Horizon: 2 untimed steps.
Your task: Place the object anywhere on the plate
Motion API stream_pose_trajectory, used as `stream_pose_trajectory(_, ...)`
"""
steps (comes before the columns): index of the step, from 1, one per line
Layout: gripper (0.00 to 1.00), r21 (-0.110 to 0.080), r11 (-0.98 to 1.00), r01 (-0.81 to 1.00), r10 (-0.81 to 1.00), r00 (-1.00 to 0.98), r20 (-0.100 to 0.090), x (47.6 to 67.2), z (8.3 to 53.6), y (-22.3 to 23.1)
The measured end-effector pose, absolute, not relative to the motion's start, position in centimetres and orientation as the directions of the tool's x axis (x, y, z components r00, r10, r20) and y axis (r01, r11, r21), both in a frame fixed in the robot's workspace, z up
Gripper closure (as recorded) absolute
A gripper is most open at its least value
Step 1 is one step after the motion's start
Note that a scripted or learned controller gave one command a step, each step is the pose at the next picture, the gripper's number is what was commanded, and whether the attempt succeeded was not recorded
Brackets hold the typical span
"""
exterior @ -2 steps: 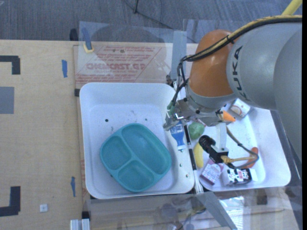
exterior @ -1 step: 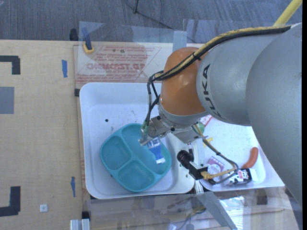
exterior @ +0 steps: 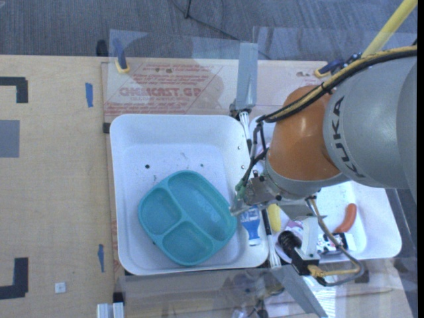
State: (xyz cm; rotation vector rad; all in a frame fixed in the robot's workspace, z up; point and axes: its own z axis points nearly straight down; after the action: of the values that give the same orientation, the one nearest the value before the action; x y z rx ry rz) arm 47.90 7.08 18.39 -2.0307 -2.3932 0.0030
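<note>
Hovering over the left bin's (exterior: 122, 177) right wall, gripper (exterior: 241, 199); cannot tell its grip state; blue tube-like object (exterior: 251, 228) just beside teal plate (exterior: 185, 217); probably light, slick plastic; pinch across narrow middle.

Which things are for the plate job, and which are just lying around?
For the job:
teal divided plate
claw
blue-and-white thing right by the claw, probably the object to place

Just lying about:
orange-red sausage-shaped thing in the right bin
</note>
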Motion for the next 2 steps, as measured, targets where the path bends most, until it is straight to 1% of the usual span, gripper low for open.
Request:
stream_pose_trajectory(1,1.0,0.002,0.372,0.928,0.928,-0.372,-0.001,52.1,19.6,13.6)
stream_pose_trajectory(2,1.0,-0.001,0.617,0.787,0.787,-0.617,0.001,47.9,21.8,18.3)
